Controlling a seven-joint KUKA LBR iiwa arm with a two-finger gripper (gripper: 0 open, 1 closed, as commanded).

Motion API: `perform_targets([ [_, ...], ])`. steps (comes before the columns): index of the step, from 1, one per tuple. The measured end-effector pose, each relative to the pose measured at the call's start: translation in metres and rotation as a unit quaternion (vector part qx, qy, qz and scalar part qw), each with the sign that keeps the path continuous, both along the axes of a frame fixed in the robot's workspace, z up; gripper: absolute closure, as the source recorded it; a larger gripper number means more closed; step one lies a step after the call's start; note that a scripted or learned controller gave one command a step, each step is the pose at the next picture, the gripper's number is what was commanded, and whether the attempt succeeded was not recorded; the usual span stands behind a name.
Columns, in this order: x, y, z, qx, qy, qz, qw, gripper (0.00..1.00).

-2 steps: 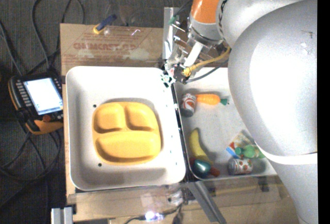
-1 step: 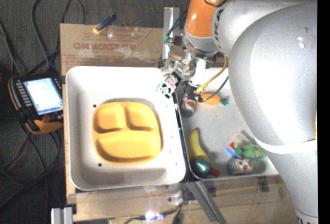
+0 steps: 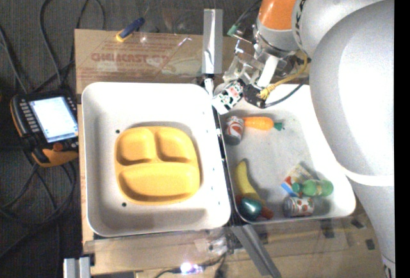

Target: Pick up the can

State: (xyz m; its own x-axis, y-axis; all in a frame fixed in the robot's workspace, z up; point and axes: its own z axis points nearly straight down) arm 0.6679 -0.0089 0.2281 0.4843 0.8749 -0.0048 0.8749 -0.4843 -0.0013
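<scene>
Grey arm over right bin point(image 3: 328, 209) edge; gripper point(image 3: 246, 88) state unclear, can point(image 3: 298, 207) partly behind bottle point(image 3: 314, 188).

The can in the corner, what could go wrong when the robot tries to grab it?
The can lies on its side in the right bin's near corner, so it might roll away. A green bottle and a small carton crowd right beside it, so the gripper could bump or grab those instead. The gripper is up at the bin's far edge and holds a black-and-white toy, which may get in the way.
</scene>
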Motion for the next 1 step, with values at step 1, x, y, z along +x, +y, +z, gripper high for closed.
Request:
perform_targets([
  [1,0.0003,0.0125,0.0305,-0.0006,0.0,0.132,0.9913,1.0],
])
